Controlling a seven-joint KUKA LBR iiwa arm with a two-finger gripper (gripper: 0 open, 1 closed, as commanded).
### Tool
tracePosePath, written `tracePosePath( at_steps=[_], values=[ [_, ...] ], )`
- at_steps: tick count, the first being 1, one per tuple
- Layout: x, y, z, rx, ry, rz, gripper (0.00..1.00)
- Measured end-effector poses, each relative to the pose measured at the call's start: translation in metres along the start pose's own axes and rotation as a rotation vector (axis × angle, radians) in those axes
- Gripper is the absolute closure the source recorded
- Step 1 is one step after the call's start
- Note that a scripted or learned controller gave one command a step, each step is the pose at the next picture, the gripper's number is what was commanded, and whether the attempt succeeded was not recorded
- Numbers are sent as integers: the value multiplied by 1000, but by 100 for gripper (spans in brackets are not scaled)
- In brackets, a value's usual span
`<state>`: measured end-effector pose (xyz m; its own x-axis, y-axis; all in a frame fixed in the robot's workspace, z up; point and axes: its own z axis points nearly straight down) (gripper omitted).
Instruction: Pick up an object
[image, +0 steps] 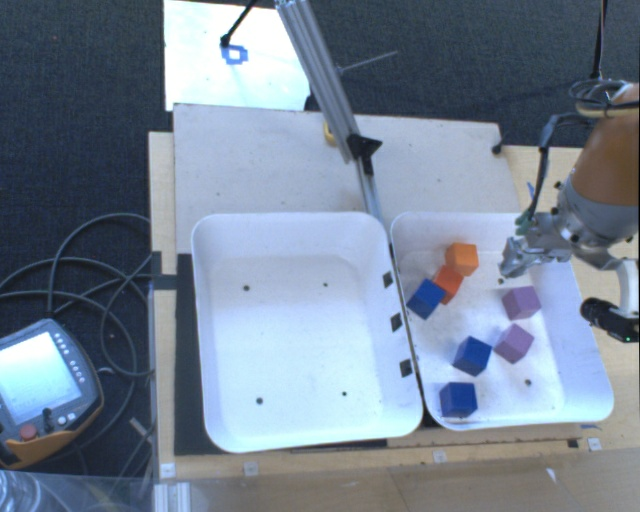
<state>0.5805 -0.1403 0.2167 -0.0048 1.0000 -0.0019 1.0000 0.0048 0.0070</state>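
Note:
The right bin holds several cubes. Two orange cubes sit near its top, with a blue cube beside them. Two purple cubes lie right of centre. Two more blue cubes rest lower down. My gripper hangs over the upper right part of this bin, just above the upper purple cube. Nothing shows between its fingers.
The left bin stands beside the right one. A metal rod slants down from the top to the bins' shared wall. Cables and a teach pendant lie on the floor at the left.

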Motion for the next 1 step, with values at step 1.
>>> tracePosePath(
  at_steps=[1],
  values=[
    [-1, 2, -55, -2, 0, -1, 100]
  ],
)
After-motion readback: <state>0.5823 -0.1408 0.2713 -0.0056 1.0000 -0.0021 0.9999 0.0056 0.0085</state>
